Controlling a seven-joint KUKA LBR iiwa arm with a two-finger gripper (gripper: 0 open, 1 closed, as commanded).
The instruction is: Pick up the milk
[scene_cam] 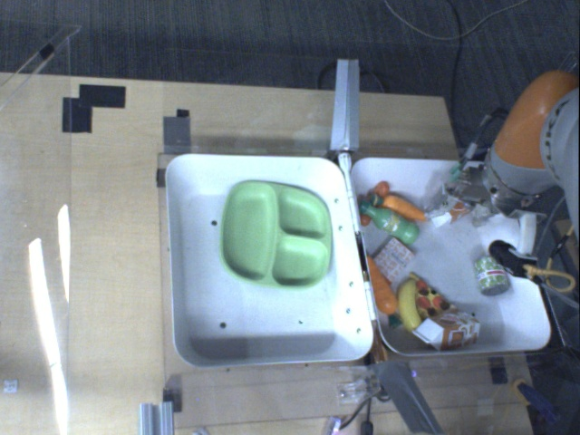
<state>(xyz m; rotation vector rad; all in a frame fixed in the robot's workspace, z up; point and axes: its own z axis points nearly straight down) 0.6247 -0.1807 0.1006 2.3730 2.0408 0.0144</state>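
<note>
The milk (448, 331) looks like a small white and brown carton lying on its side at the front of the right bin (526, 329), just right of a banana (409, 304). My gripper (464, 195) is over the far right part of that bin, well behind the carton and apart from it. A small white and orange piece (450, 212) sits right at the gripper's tip; I cannot tell whether it is held.
The right bin also holds an orange carrot (402, 208), a green bottle (392, 225), a patterned packet (393, 258), another carrot (381, 293) and a small green can (492, 276). The left bin (195, 324) holds a green divided plate (275, 232).
</note>
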